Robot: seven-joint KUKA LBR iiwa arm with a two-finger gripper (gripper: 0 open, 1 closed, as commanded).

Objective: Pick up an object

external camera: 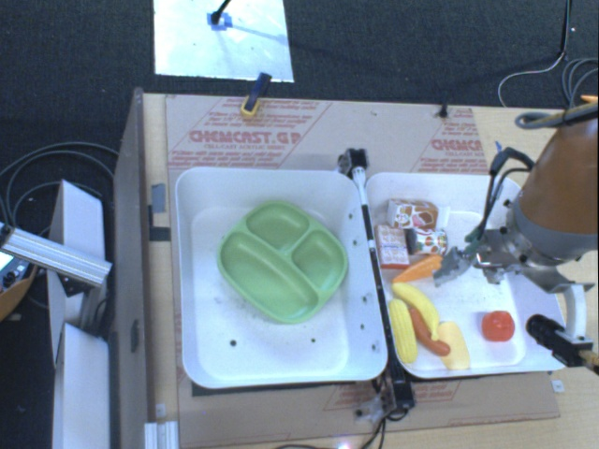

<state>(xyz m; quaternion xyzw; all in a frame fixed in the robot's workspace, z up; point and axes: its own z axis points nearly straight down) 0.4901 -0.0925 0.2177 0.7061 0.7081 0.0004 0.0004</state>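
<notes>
The hand [456, 265] hangs low in the right bin [468, 187], just beside the right tip of the carrot [418, 269]; whether it is open or closed I cannot tell. No object sits visibly in its grip. The carrot looks the likeliest target, so the hand should drop squarely astride it, clear of the banana [418, 302] and the snack packets [412, 229]. The tomato [498, 325] lies well apart. The arm's bulk hides the bin's right side, and the fingertips blur into grey.
</notes>
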